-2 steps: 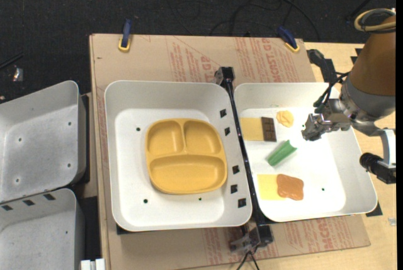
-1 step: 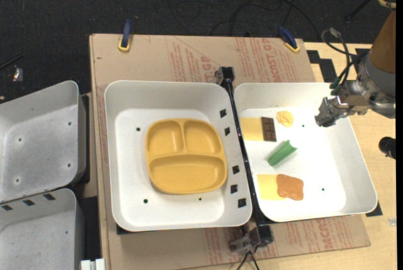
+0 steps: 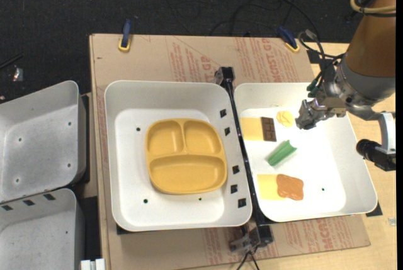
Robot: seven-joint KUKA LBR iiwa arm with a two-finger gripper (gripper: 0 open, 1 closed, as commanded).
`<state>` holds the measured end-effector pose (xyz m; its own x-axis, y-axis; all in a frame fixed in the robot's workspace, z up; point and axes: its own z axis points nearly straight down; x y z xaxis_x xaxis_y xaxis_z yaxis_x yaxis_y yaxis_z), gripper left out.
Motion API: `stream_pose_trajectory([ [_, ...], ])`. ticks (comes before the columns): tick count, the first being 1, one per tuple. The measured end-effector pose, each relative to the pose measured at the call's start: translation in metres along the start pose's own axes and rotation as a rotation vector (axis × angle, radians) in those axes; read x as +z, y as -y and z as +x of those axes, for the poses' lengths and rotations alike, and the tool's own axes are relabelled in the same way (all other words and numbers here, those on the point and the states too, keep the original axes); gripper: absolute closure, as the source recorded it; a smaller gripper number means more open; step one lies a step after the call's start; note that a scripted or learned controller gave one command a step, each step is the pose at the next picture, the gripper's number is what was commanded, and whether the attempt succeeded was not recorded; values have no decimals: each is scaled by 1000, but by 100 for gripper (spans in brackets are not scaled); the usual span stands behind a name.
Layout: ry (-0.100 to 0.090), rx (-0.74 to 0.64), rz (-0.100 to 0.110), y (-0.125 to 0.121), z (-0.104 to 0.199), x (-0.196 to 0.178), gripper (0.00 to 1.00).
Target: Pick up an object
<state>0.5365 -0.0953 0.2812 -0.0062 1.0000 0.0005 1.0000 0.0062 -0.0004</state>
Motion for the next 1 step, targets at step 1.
stream_pose_trajectory([
  [1, -1, -2, 2, -8, 57, 21, 100],
])
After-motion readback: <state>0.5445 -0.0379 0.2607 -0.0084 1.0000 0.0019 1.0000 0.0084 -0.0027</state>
